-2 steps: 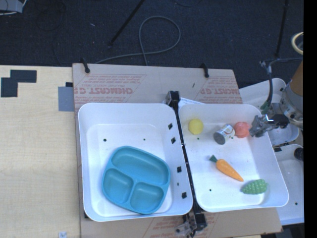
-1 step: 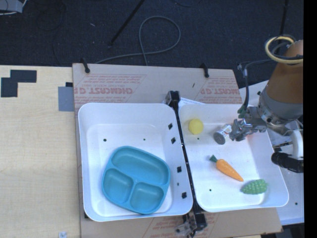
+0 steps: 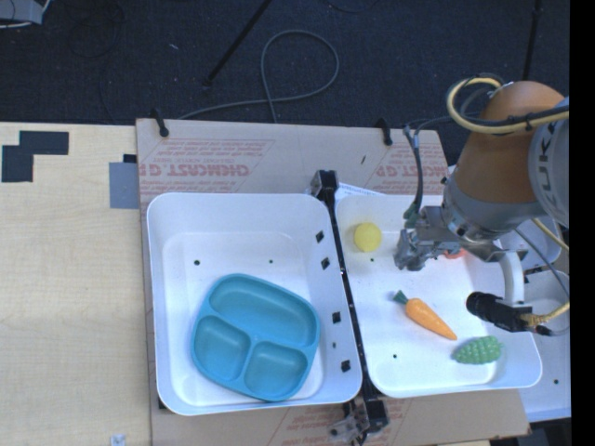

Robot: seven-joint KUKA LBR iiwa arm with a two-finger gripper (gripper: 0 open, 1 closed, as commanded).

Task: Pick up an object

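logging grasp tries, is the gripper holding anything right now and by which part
Nothing shows held. The gripper hangs over the right bin, apart from the yellow ball and carrot.

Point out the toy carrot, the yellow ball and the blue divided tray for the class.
toy carrot [image 3: 429, 316]: camera view, middle of its orange body.
yellow ball [image 3: 367, 237]: camera view, centre of the ball.
blue divided tray [image 3: 254, 307]: camera view, ridge between its compartments.

Upside-down red print, roughly "CHEMCAST GP", on the cardboard sheet [image 3: 214, 165] under the bins.
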